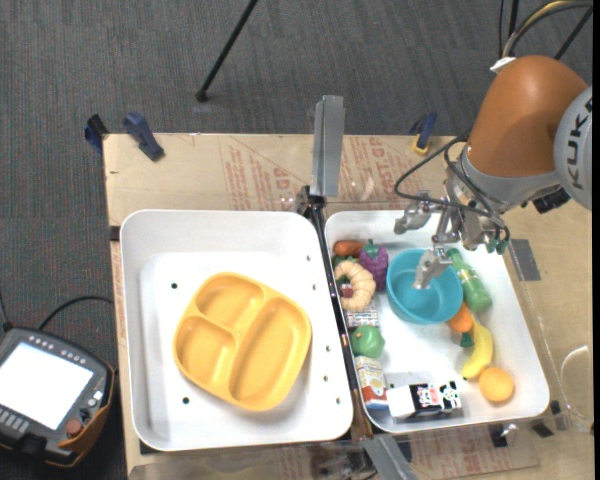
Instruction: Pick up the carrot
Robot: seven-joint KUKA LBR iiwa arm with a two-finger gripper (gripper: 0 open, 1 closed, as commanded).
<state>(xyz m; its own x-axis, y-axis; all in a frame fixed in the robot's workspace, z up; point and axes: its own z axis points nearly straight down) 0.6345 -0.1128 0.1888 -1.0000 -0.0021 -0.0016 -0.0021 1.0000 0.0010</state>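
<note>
The carrot (347, 248) is a small orange piece lying in the back left corner of the right bin (515, 313), next to a purple grape bunch (374, 262). My gripper (435, 268) hangs over the blue bowl (420, 298), to the right of the carrot and apart from it. Nothing shows in its grasp. The grey arm with its orange band (520, 118) reaches in from the right above the bin's back edge.
The right bin also holds a ring-shaped pastry (355, 283), a green bottle (473, 288), a banana (478, 351), an orange fruit (496, 384), a green pepper (368, 341) and small cartons (425, 398). The left bin (150, 238) holds a yellow divided plate (243, 340).
</note>
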